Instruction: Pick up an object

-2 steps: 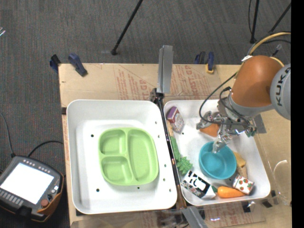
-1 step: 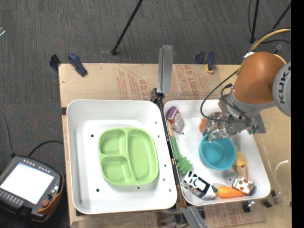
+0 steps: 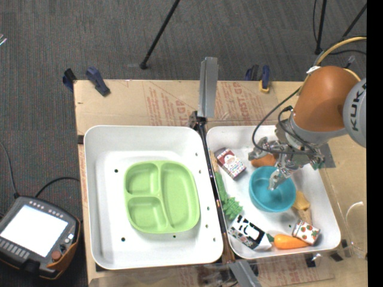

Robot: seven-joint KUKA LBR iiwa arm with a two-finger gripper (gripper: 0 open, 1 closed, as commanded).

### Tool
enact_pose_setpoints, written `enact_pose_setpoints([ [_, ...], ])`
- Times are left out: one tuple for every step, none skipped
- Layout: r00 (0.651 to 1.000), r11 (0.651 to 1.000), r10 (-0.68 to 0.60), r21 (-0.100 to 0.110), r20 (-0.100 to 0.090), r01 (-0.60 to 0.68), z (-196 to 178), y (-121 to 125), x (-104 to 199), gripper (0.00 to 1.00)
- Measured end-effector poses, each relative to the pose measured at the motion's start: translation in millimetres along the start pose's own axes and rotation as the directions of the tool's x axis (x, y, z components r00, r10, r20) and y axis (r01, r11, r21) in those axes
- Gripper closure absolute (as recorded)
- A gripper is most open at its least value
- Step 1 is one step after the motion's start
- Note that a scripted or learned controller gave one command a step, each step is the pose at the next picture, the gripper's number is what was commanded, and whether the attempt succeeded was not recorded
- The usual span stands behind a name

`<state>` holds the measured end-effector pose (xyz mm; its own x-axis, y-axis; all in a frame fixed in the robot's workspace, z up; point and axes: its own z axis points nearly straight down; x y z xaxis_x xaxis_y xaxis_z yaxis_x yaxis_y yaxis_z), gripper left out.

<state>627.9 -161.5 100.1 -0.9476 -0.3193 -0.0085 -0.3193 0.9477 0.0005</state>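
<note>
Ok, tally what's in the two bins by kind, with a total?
Tray: 1, green, left bin
Bowl: 1, blue, right bin
Cartons: 3
Carrot: 1
Green leafy item: 1
Orange item partly hidden behind the gripper: 1
Yellowish item by the bowl: 1
Total: 9

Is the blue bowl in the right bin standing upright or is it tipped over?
Upright. The blue bowl shows its round open mouth to the camera, rim level, in the right bin. The gripper hangs over it.
</note>
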Motion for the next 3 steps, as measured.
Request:
enact_pose_setpoints([
  [1.000,1.000,0.023,-0.001,-0.004,-0.023,12.1,3.0,-8.7,0.00],
  [0.999,0.999,0.050,-0.003,-0.008,-0.050,12.6,21.0,-2.1,0.00],
  [0.993,0.993,0.116,0.000,-0.006,-0.116,11.9,33.5,33.8,0.00],
])
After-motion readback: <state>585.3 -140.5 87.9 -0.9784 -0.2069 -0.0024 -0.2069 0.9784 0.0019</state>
